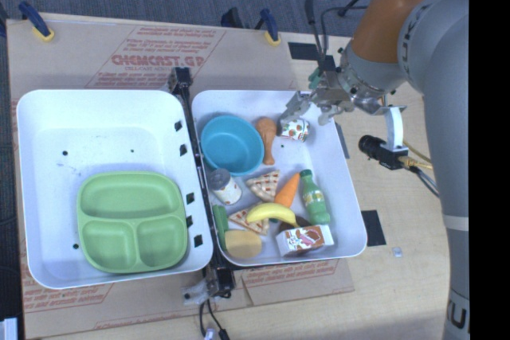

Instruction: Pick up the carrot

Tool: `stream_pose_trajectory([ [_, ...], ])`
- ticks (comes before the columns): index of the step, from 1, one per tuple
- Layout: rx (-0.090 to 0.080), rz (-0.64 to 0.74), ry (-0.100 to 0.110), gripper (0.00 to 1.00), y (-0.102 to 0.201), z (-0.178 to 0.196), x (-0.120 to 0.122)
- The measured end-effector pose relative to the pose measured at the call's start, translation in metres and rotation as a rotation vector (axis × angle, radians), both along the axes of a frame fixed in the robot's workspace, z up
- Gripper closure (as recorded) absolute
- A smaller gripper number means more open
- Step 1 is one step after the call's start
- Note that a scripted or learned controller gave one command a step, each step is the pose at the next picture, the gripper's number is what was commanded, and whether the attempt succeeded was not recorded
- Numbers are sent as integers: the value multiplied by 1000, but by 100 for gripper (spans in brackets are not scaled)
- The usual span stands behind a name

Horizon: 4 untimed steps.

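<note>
Down in the right-hand white plastic bin (355, 212), the small orange toy carrot (288, 189) lay tilted among clutter, touching the pizza-slice toy (264, 185) on its left and just beside the green bottle (314, 198) on its right, with the yellow banana (271, 212) near its tip. Up at the far rim, the two-finger gripper (307, 109) hovered by a little red-and-white carton (294, 129), and how its jaws stood I could not tell. That carrot looked light, stiff and smooth, likely slippery plastic; a pinch across its thicker upper half seemed wisest, neighbours crowding either side.
</note>
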<state>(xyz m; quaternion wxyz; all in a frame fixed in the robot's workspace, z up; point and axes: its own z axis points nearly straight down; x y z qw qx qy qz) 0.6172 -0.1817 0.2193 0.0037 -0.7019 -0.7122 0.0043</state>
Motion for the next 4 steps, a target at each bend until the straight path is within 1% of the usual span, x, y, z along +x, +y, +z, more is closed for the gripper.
stream_pose_trajectory([
  [1, 6, 316, 3, 0, 14, -98, -52],
  [2, 1, 307, -25, 0, 1, -119, -74],
  [3, 3, 321, -22, 100, 3, -107, -72],
  [4, 2, 322, -21, 0, 2, -107, -73],
])
